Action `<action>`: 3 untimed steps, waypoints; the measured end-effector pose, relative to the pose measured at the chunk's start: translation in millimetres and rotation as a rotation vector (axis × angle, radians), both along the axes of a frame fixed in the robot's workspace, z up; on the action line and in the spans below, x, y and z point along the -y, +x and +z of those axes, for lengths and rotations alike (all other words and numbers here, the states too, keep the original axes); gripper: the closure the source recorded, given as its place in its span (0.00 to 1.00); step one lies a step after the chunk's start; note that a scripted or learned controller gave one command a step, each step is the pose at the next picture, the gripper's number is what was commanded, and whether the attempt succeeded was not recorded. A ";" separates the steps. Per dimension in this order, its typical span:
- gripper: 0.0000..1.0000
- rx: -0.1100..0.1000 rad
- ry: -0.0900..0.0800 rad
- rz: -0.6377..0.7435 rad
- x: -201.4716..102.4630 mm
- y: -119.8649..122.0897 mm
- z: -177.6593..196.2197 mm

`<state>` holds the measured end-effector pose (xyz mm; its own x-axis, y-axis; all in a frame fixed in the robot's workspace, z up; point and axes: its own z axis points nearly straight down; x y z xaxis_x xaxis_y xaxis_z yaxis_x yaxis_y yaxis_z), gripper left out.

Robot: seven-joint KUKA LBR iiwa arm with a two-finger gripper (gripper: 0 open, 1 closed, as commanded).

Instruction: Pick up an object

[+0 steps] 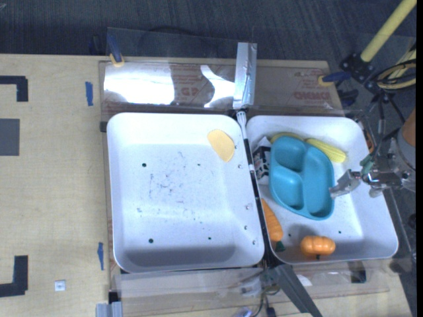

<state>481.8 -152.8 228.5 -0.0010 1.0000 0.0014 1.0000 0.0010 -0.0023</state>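
The tool [350,180] sat at the right side of the right bin [377,240], reaching in from the right, its metal tip pointing left. Whether it was open or closed could not be told; nothing showed in its grip.

Just left of the tip, almost touching it, lay a blue tray [303,177] with divided compartments, its long axis running from upper left to lower right. It was the nearest thing to the tool, lying straight to the left.

Behind the tray's upper edge, a yellow banana [325,149] lay along the same slant. Below the tool, near the bin's front wall, sat an orange piece [318,245], small and rounded. Further left, against the wall between the bins, a carrot [271,222] lay nearly upright in the view.

In the left bin [178,243], a pale yellow piece [222,144] rested near the upper right corner, well apart from the tool.

Both bins stood on a wooden surface [46,177].
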 end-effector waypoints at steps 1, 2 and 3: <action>0.00 -0.006 0.002 0.086 18.4 57.9 -103.4; 0.00 0.004 -0.002 0.174 44.1 158.5 -108.5; 0.00 0.017 -0.011 0.142 13.1 142.7 -108.1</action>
